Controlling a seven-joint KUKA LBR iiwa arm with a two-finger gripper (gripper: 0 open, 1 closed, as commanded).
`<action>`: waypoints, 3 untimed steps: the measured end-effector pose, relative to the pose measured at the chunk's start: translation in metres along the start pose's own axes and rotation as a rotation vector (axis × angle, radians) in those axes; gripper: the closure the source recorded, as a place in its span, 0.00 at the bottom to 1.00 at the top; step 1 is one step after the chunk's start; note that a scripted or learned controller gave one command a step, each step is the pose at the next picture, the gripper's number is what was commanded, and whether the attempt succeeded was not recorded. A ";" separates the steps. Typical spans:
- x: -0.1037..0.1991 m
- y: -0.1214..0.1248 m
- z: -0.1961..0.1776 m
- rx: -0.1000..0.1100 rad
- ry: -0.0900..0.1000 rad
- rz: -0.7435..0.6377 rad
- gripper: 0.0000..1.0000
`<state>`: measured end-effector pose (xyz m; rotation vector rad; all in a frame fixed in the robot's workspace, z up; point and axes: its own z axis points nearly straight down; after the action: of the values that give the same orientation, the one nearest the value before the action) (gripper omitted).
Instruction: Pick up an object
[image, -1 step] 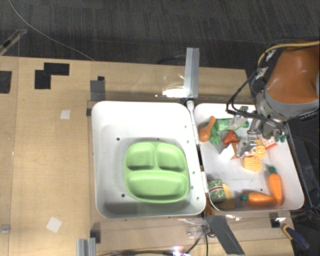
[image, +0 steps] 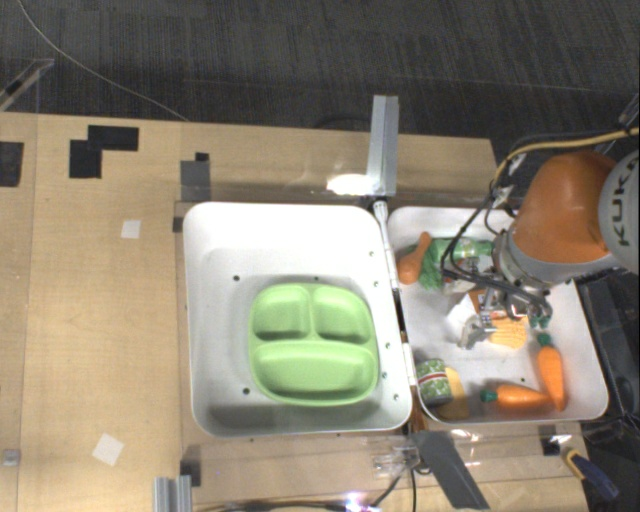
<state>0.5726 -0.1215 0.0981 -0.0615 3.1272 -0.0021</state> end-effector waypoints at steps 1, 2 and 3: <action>0.064 -0.045 0.006 0.003 -0.002 -0.031 0.00; 0.075 -0.048 0.005 0.004 -0.014 -0.021 0.00; 0.071 -0.047 -0.008 0.007 -0.023 -0.029 1.00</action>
<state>0.5034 -0.1710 0.1047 -0.1057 3.1029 -0.0125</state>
